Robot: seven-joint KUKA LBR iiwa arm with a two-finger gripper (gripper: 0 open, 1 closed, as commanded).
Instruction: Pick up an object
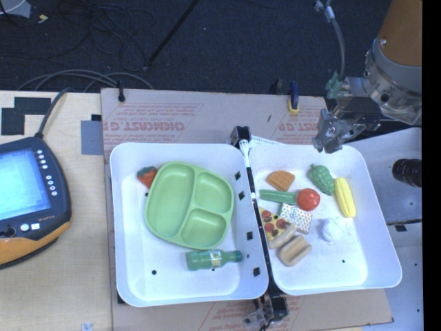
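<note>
hovering over the far edge of the right bin (375,274), the gripper (329,142) has nothing visible between its fingers, and honestly i can't tell if they're spread or closed. just below it sit the green veggie (320,178) and the corn cob (344,196). a bit further down-left are the tomato (308,198), the orange wedge (280,180), the pizza slice (275,224) and the hot dog (294,250). way off to its left, the green divided plate (189,204) and green bottle (213,258) lie in the left bin (127,267).
</note>
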